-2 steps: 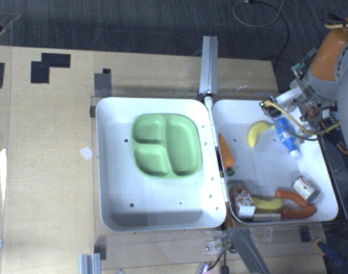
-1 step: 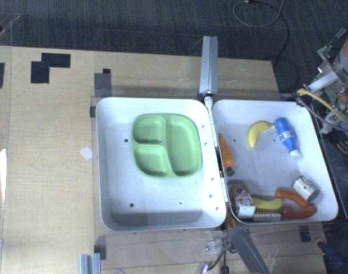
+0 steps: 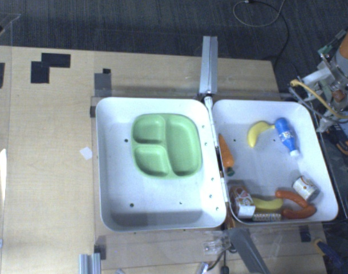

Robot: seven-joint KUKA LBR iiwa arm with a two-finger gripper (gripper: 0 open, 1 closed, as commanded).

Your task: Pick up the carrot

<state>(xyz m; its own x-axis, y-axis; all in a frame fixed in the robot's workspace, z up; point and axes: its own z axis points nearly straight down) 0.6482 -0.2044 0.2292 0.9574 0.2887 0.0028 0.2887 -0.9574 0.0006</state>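
The carrot [image 3: 225, 153] is a small orange stick with a green end, lying along the left wall of the right bin [image 3: 311, 153]. My arm comes in at the upper right, and its gripper end [image 3: 332, 91] hangs beyond the bin's far right corner, well away from the carrot. Yellow cables and the wrist body hide the tip of the gripper.
The right bin also holds a yellow banana [image 3: 258, 131], a blue bottle [image 3: 286, 136], a small can [image 3: 305, 187], red sausages [image 3: 296, 205], a second banana [image 3: 266, 203] and a packet [image 3: 242, 201]. A green divided plate [image 3: 166, 144] lies in the left bin [image 3: 114, 170].
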